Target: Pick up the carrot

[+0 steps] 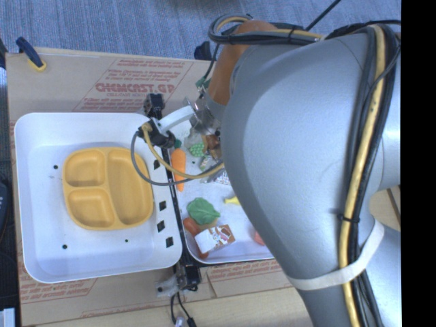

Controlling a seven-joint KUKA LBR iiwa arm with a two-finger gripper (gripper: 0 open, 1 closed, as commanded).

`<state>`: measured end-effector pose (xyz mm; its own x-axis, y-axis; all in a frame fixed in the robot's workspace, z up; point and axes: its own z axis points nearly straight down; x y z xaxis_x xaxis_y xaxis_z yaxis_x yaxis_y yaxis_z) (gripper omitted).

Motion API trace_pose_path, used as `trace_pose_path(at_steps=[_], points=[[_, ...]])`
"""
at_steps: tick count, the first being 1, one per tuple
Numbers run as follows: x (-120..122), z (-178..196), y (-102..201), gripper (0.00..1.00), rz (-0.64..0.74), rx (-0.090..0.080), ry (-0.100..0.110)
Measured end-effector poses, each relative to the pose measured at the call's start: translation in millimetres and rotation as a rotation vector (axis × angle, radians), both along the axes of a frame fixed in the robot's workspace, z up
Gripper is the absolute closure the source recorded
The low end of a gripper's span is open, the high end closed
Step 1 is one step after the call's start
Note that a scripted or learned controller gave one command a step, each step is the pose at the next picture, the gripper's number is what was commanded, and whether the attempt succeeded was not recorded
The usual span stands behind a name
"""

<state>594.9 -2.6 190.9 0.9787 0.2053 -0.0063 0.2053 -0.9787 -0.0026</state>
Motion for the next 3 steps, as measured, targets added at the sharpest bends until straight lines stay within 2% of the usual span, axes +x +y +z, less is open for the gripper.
trace_pose_path(at_steps=[1, 2, 3], points=[[-13.6, -0.2, 8.4, 0.00, 0.000, 0.000, 0.001], [-46.4, -0.1, -48.1, 0.00, 0.032, 0.003, 0.001], [-27.1, 0.2, -20.3, 0.00, 0.075, 0.002, -0.002]])
